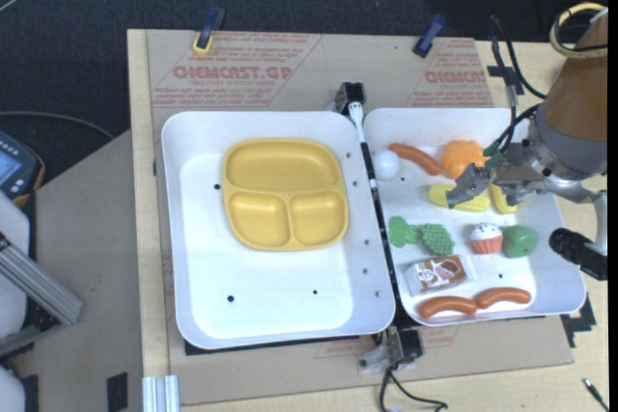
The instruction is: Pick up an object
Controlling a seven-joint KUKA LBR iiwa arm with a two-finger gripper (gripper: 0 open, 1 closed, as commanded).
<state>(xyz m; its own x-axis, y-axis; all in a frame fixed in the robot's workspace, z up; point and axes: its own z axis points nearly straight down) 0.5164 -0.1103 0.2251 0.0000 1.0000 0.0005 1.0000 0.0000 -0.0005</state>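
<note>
Hovering low in the right bin (555, 294), the gripper (475, 184) was observed directly over a yellow toy (462, 199); finger state could not be determined.

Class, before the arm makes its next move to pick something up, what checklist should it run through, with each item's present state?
1. End effector over the right bin: ok.
2. A target directly beneath it, the yellow toy: ok.
3. Finger opening known: cannot tell.
4. Yellow toy free of neighbours: not ok, the orange toy crowds it.
5. Divided yellow plate out of the way in the left bin: ok.
</note>
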